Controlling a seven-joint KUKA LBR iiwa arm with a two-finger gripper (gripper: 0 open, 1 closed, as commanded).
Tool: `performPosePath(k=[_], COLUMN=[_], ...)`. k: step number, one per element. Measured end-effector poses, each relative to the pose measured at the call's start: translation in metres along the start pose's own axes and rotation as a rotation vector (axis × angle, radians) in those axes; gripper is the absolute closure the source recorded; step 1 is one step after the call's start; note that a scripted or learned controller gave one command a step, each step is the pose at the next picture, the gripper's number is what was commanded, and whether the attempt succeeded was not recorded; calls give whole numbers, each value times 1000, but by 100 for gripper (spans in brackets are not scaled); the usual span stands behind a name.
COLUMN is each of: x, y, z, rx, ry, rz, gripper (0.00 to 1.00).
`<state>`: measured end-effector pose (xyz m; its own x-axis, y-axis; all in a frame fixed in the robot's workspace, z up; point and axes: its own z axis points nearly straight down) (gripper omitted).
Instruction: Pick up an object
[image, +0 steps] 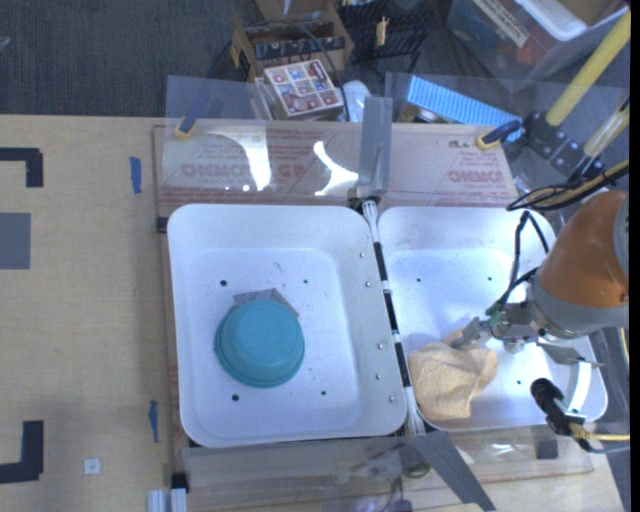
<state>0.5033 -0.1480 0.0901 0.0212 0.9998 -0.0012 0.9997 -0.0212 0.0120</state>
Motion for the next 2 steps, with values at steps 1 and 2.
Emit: performPosePath(k=[1, 2], x=[-1, 81], y=[1, -10], z=[-10, -187], rx=[-4, 11], ry=[2, 2], rz=[3, -188], gripper=[100, 100])
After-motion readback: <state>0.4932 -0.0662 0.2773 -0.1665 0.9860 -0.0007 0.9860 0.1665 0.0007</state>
